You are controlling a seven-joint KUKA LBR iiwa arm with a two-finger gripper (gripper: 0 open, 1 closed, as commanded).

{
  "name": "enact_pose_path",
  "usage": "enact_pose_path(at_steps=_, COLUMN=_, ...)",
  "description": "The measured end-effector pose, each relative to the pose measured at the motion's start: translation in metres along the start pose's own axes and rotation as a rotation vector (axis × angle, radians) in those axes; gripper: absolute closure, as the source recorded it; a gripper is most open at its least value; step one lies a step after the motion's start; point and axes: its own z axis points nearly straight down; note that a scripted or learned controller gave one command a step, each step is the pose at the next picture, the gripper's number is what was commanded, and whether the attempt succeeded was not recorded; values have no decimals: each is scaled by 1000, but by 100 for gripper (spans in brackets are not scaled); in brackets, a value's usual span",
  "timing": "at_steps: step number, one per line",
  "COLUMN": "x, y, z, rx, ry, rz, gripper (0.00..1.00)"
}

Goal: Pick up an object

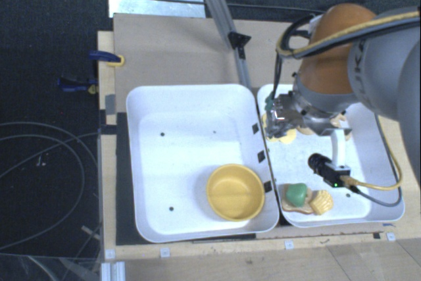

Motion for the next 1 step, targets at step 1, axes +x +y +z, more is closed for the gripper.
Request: enact_pose_path(at_steps=1, x=51, y=16, z=-12, rx=-1, ry=1, rz=0, gripper=100)
